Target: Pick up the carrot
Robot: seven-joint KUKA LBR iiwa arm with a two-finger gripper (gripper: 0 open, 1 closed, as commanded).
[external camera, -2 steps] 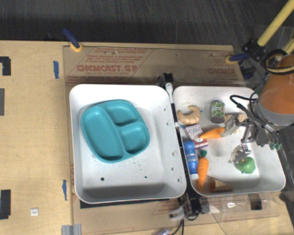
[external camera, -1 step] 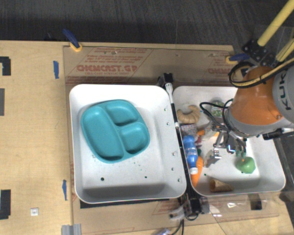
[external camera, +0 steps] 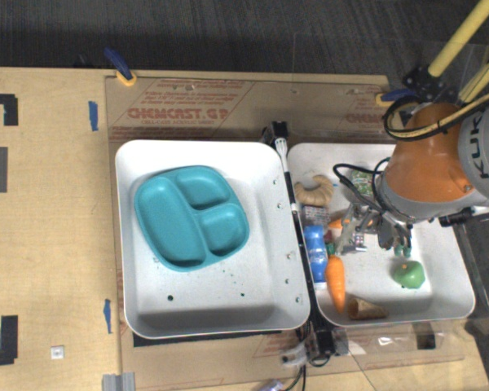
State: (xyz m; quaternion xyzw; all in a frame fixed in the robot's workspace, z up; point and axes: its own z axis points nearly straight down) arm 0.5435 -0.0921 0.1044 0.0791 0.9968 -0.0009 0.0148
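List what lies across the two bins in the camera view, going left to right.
Teal divided plate in the left bin → blue bottle → carrot → gripper → green pepper near the right bin's far side.

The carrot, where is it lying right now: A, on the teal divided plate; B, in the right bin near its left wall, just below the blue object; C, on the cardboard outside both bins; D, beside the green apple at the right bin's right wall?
B: the carrot lies in the right bin, close to its left wall, just below the blue object.
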